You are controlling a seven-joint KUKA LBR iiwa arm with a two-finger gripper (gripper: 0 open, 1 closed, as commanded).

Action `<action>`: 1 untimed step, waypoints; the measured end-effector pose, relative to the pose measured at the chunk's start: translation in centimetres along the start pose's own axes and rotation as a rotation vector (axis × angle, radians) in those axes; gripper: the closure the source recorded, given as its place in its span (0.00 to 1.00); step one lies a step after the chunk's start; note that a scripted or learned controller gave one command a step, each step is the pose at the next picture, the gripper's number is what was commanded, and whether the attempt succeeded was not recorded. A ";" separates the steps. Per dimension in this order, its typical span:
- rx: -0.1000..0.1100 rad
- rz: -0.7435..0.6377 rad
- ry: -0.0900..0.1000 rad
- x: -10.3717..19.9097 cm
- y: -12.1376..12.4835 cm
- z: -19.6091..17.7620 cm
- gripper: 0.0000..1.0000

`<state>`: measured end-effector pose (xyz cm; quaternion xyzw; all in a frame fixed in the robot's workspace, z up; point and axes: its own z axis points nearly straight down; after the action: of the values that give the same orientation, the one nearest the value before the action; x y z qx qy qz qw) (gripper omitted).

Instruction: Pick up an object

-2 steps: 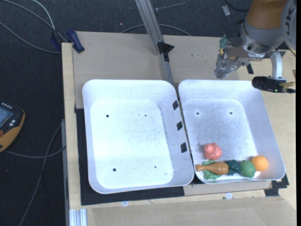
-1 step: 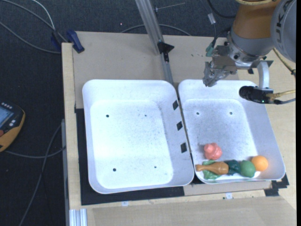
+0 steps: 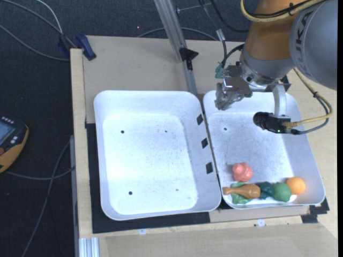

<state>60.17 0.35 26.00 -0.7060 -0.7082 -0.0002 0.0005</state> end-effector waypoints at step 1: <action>-0.001 0.000 0.000 3.3 -3.8 0.2 1.00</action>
<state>56.35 3.67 25.78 -0.7061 -0.7081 -0.0005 0.0002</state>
